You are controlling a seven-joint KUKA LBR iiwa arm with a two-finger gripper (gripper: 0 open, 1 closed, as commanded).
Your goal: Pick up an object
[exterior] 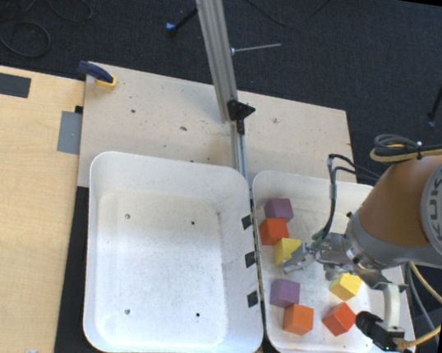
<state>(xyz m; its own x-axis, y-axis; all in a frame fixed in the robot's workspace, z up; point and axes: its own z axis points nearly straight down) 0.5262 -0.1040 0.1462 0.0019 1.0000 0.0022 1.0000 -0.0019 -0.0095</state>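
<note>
Grey arm over the right bin, blocks scattered below

Gripper low beside yellow block; finger state cannot be told; purple block touching orange block, near bin's left wall; left bin alongside.

Tabletop: carries two bins side by side.
Left bin: beside the right bin.
Right bin: holds seven blocks.
End effector: over the right bin, among the blocks.
Arm: enters from the right.
</note>
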